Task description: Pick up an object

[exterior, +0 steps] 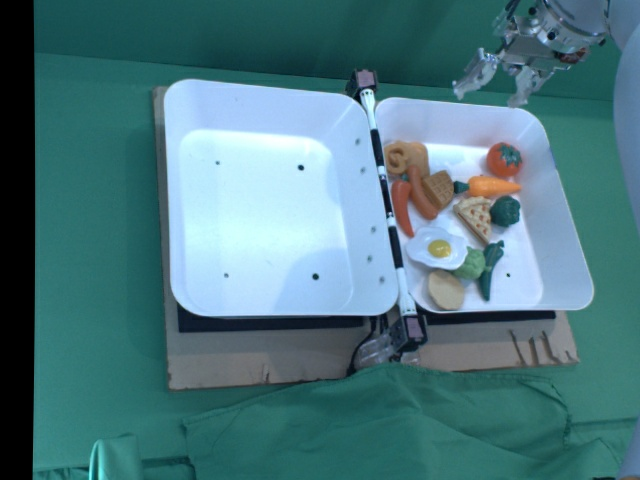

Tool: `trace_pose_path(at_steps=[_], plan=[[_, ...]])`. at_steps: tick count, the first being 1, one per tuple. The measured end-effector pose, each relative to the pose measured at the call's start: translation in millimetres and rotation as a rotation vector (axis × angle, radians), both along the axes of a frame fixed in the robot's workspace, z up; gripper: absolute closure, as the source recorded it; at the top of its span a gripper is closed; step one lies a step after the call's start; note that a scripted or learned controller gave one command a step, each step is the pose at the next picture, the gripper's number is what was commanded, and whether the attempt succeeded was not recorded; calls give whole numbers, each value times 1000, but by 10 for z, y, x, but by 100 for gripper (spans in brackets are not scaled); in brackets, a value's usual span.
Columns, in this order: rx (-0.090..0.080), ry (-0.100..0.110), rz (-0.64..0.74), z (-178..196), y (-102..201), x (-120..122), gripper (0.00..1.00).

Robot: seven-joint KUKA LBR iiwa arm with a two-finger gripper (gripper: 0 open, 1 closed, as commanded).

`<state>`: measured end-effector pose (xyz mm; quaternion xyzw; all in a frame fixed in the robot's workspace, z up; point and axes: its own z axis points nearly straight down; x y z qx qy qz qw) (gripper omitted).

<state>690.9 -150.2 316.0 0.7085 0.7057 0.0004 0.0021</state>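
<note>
Plastic toy food (455, 223) crowding right bin (560, 258)

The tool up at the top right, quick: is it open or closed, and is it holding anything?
Tool: open, fingers spread, nothing between them; it hangs above the far edge of the right bin.

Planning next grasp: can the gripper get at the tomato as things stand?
Probably yes. The gripper hangs open above the right bin's far rim, and the tomato sits just below it with nothing on top; only the carrot lies close beside it.
</note>
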Motion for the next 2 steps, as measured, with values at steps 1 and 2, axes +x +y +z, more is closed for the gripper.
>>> trace_pose_path(at_steps=[1, 2], plan=[[0, 0, 0, 0, 0, 0, 0], [0, 5, 0, -576, -79, 0, 0]])
